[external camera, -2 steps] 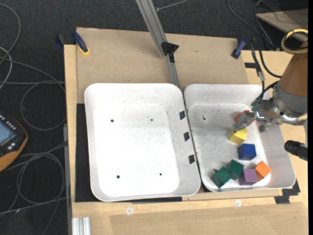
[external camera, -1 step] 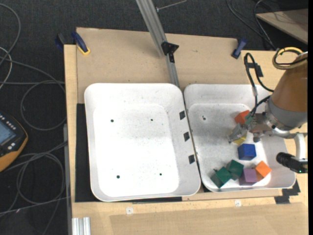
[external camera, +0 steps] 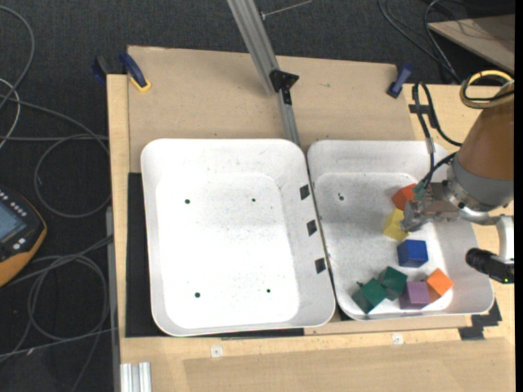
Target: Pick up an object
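On the far left, thin black cables [external camera: 49, 145] loop over the dark floor, and an orange and black device [external camera: 15, 233] sits at the edge. A wooden bench [external camera: 204, 84] holds two white bins. Blue clamps [external camera: 135, 72] grip its back corners. A long grey metal bar [external camera: 261, 47] slants down from the top to the spot where the two bins meet.

The left bin [external camera: 233, 235] is big and white with little dark dots on its floor.

The right bin [external camera: 351, 178] has all the blocks. Near its front edge are two green blocks [external camera: 380, 288] close together, then a purple block [external camera: 417, 292] and an orange block [external camera: 440, 282] touching side by side. A blue block [external camera: 413, 251] sits a bit farther back. Behind it is a yellow block [external camera: 395, 227], and a red-orange block [external camera: 404, 196] is just past that.

The arm [external camera: 490, 153] comes in from the right, with its orange band and grey wrist. The gripper [external camera: 414, 212] is down low in the right bin, right by the yellow block and the red-orange block. It is too hard to tell if the claw is clenched, let go, or has a block.
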`<state>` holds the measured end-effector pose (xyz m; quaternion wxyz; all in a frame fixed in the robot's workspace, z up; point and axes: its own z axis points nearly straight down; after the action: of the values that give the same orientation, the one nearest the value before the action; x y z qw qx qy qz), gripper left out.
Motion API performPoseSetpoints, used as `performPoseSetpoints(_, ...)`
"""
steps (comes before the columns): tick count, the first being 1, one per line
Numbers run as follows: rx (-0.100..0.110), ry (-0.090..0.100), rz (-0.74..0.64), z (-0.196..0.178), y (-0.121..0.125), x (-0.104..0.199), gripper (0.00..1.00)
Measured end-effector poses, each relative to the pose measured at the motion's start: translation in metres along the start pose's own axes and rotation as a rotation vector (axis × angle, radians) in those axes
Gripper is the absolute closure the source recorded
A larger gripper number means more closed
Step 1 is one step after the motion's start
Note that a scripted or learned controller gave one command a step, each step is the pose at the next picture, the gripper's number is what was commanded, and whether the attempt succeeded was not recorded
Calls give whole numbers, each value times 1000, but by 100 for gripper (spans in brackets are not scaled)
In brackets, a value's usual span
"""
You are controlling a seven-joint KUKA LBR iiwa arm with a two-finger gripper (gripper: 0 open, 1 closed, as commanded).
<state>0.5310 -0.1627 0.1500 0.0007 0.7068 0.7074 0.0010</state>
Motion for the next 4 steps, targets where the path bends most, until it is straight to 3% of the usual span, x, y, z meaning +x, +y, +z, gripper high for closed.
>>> performPoseSetpoints(1, -4, -2, -1, -50, 11, 1, 100)
performPoseSetpoints(2, -2, -1, 0, -62, 12, 1, 100)
performPoseSetpoints(4, -2, 2, -7, -90, 22, 117, 100)
